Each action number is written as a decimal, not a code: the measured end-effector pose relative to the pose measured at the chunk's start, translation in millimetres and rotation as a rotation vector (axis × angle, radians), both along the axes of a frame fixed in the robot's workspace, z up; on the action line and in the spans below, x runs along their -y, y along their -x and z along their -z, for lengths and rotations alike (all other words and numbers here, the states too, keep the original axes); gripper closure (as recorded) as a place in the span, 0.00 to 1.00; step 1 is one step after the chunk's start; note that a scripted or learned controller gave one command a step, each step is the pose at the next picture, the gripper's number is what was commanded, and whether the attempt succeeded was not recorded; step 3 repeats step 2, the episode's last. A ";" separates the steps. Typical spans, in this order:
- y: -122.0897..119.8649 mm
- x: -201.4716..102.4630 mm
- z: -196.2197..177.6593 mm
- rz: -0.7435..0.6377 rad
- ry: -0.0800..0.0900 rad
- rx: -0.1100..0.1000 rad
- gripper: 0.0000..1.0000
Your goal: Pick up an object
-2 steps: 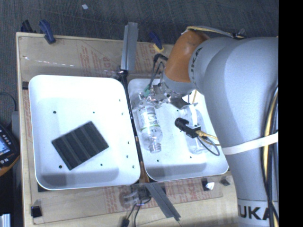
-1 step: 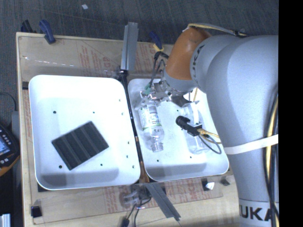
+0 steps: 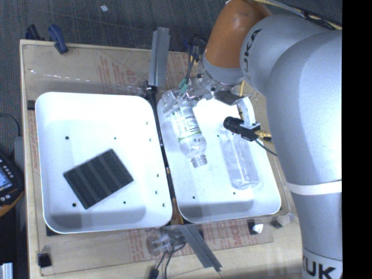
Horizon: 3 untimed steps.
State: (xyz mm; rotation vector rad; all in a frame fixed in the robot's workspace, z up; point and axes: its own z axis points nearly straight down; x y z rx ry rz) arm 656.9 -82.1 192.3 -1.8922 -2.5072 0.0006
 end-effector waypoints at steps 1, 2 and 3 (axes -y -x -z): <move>0.8 -54.5 1.7 -0.027 -0.001 -0.005 1.00; 1.0 -63.4 2.0 -0.038 -0.001 -0.006 1.00; 1.0 -63.4 2.0 -0.038 -0.001 -0.006 1.00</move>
